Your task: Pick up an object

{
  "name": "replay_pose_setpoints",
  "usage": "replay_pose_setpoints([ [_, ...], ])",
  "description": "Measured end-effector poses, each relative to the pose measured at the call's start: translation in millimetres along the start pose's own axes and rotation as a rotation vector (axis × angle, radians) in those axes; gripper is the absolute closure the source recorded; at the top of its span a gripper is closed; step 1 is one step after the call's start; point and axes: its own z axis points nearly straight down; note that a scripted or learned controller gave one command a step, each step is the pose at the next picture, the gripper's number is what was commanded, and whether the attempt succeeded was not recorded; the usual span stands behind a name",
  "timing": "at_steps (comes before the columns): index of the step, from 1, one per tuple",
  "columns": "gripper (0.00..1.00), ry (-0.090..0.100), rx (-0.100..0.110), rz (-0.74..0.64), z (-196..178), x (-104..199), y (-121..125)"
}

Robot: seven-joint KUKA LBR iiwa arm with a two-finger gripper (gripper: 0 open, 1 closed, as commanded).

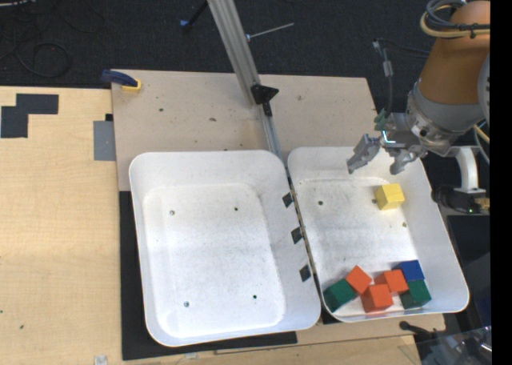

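Gripper hangs above the right bin, fingers spread wide, holding nothing; yellow block lies just below it.

A light wooden bench is seen at the left, marked with dark rectangular patches. A tan board is laid at the far side, on which a blue and yellow clamp is fixed at the far left corner. A slanted aluminium rail is mounted over dark carpet, where cables are strewn.
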Motion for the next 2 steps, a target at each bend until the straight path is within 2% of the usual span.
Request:
replay_pose_setpoints([
  [1, 0.00, -0.001, -0.005, 0.001, -2.9, -0.5, 0.7],
  [2, 0.00, 0.000, 0.000, 0.002, 46.3, 7.6, -0.6],
])
